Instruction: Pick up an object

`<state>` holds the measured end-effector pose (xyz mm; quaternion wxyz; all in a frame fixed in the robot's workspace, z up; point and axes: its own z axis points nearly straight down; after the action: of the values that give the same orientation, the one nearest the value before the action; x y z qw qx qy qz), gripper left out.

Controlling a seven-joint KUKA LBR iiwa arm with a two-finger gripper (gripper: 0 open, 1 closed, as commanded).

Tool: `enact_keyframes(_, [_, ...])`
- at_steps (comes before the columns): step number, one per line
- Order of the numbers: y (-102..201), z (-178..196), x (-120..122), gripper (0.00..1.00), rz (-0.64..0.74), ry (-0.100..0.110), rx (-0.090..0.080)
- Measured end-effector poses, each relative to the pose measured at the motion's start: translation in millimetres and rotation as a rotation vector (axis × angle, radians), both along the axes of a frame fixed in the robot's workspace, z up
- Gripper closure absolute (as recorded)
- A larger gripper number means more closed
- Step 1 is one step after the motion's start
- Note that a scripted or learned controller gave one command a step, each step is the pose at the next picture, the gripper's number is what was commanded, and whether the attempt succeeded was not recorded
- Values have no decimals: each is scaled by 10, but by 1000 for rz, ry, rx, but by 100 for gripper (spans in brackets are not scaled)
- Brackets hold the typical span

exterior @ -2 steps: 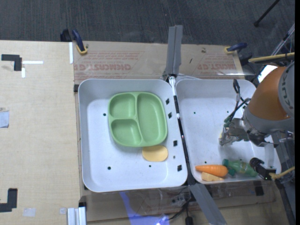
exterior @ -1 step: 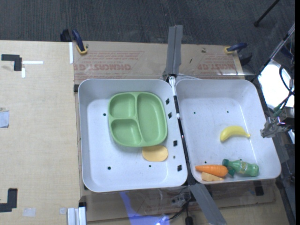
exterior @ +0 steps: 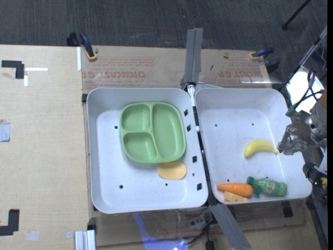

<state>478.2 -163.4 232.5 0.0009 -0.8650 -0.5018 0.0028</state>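
Hovering at the right bin's right rim, the two-finger gripper (exterior: 287, 146) (finger state indiscernible) has the yellow plastic banana (exterior: 258, 148) just leftward, long axis left-right.

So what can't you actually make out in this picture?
- Gripper, camera view: small and dark at the right bin's rim; whether open or shut is unclear.
- Arm: cut off by the right edge.
- Yellow piece: mostly hidden under the carrot, so its kind is unclear.
- Yellow disc: its top is tucked under the green plate.
- Green bottle: label too small to read.
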Motion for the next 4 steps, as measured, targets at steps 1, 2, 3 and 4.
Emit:
enact_keyframes(1, [290, 120, 177, 100, -441, 2, -4])
enact_keyframes(2, [777, -53, 721, 100, -695, 1, -6])
enact_keyframes(3, [1052, 170, 1513, 100, -847, -1, -6])
enact_keyframes(4, [773, 62, 915, 100, -848, 2, -7])
